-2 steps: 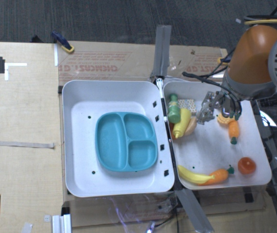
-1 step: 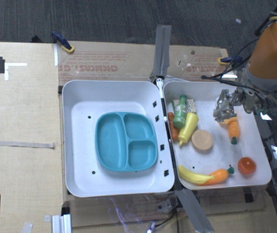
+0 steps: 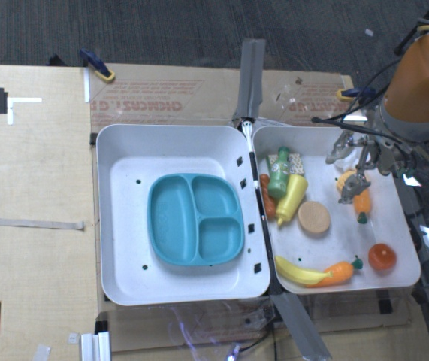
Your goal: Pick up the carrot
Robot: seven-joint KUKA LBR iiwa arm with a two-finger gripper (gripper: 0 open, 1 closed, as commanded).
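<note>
The carrot (image 3: 336, 273) lies at the front wall of the right bin (image 3: 404, 224). Its thick end touches the banana (image 3: 301, 272), and its green tip points to the tomato (image 3: 382, 256). The gripper (image 3: 358, 177) hangs over the far right part of this bin, well apart from the carrot. Just under it is a short orange piece (image 3: 361, 201) with a green end. I cannot tell what this piece is, and also not whether the gripper is open, closed or holding something.

I judge the step is the approach. I would bring the gripper forward over the middle of the carrot and close across its narrow width, away from the banana, so that only the carrot comes up.

The carrot looks like smooth plastic, a tapered cone, so it may slip toward the thin end. The banana is curved and glossy, and the tomato is round and may roll if touched.
</note>
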